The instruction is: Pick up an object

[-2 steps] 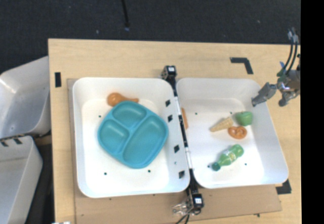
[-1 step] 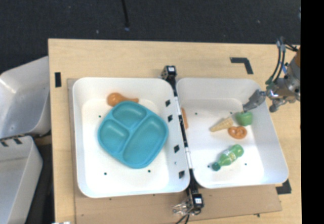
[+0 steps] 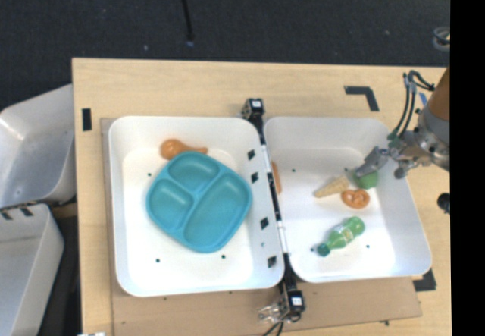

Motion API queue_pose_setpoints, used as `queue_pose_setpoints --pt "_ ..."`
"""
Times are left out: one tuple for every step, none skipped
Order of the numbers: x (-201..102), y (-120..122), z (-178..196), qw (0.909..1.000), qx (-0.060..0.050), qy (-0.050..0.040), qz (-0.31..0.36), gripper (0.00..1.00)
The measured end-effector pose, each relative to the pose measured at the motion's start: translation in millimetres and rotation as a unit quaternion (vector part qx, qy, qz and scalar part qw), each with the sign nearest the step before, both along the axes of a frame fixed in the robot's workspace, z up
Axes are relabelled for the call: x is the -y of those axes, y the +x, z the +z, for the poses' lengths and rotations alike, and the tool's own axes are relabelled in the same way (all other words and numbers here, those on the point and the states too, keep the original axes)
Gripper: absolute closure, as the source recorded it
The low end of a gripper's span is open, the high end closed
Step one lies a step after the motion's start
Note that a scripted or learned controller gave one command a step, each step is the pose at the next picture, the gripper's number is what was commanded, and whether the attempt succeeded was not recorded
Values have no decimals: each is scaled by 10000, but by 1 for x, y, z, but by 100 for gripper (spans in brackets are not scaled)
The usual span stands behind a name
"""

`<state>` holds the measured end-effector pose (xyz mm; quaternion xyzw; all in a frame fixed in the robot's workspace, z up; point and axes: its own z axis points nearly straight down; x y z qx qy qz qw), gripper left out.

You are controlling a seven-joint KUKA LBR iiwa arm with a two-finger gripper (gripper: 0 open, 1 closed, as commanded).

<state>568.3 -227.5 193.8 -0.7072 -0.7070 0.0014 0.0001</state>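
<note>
Reaching in over the right edge of the right bin [image 3: 394, 251], the gripper [image 3: 369, 168] hangs low beside a small green object [image 3: 365, 180], likely lining up a grasp; whether it is open or closed I cannot tell. Nearby lie a cream cone-shaped piece [image 3: 329, 189], an orange ring [image 3: 355, 198] and a green bottle [image 3: 342, 236].

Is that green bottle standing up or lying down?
Lying down. The green bottle rests on its side on the right bin's floor, its darker cap end pointing toward the divider.

Two white bins: left bin [image 3: 121, 266], right bin [image 3: 402, 251]. One blue divided tray [image 3: 198, 202]. One green bottle [image 3: 342, 236]. Two orange items [image 3: 176, 149] [image 3: 355, 199]. One cream cone-shaped piece [image 3: 330, 188].
</note>
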Motion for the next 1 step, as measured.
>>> queue_pose_setpoints --pt "0 5 -61 10000 -9 3 -11 0"
